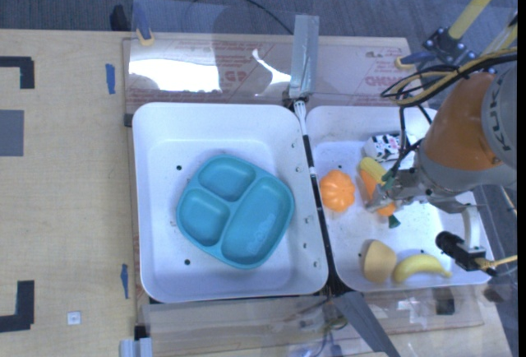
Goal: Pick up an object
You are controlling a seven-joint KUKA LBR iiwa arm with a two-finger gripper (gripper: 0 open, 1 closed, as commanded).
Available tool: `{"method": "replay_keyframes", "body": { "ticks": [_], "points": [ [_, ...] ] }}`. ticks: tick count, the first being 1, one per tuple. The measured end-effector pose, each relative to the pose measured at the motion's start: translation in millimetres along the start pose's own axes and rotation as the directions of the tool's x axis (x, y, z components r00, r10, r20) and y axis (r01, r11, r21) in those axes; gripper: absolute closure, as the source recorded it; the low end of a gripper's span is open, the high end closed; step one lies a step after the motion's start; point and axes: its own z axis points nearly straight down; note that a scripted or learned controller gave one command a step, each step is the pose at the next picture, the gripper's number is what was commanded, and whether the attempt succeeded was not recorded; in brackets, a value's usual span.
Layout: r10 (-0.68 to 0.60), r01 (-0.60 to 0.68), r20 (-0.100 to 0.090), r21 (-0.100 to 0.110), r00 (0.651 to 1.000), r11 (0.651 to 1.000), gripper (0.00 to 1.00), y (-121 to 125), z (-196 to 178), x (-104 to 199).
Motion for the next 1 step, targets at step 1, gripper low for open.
{"method": "replay_keyframes", "body": {
  "ticks": [1],
  "points": [
    [0.073, -0.073, -0.005, 0.004, 0.997, 0.997, 1.00, -1.6, -118.4, 52.2]
  ]
}}
